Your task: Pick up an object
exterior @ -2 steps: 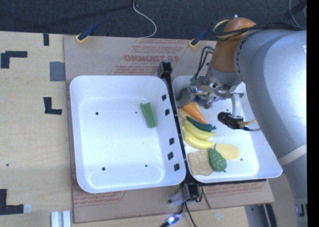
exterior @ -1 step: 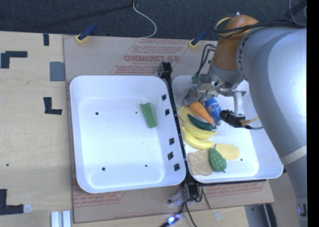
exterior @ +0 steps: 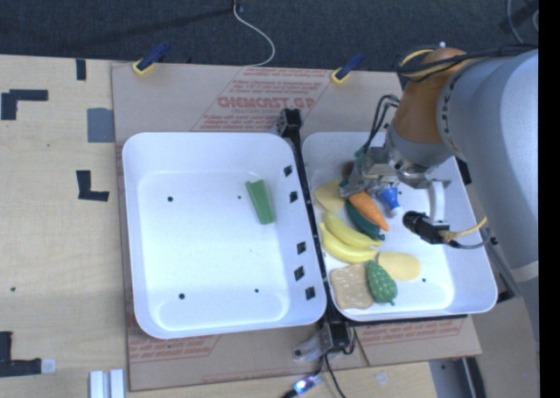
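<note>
hand (exterior: 367,185) low in right bin (exterior: 464,300), carrot (exterior: 363,210) just beneath

Mirrored red print on cardboard (exterior: 262,101), illegible

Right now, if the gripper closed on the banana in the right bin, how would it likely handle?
The banana looks like smooth moulded plastic, so probably stiff, light and a bit slippery. Its curved, tapering shape may pivot or squirt out between the fingers. It lies against the carrot, so a push would likely shift both.
</note>
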Tool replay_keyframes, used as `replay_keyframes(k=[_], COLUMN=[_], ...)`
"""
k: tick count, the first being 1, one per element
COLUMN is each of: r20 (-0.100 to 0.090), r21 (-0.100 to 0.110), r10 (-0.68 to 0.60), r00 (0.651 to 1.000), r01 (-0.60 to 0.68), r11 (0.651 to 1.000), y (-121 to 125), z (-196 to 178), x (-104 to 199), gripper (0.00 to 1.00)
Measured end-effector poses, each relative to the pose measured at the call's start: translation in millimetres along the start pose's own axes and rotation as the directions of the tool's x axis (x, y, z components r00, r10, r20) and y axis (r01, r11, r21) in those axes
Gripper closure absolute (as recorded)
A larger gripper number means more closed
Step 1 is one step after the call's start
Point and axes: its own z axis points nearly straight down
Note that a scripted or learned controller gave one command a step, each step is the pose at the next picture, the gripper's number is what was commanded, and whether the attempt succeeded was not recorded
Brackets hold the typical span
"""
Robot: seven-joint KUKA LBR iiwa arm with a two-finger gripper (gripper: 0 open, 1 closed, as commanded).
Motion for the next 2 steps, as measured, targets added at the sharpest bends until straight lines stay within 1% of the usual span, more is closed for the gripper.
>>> replay_keyframes(k=[1, 2], r20=[-0.002, -0.001], r21=[0.012, 0.011], r10=[-0.004, -0.004], r00=[1.0, 1.0], r01=[0.004, 0.004], r11=[1.0, 1.0], y=[34.5, 33.7], z=[1.2, -8.8], x=[6.1, 6.1], gripper=[1.0, 1.0])
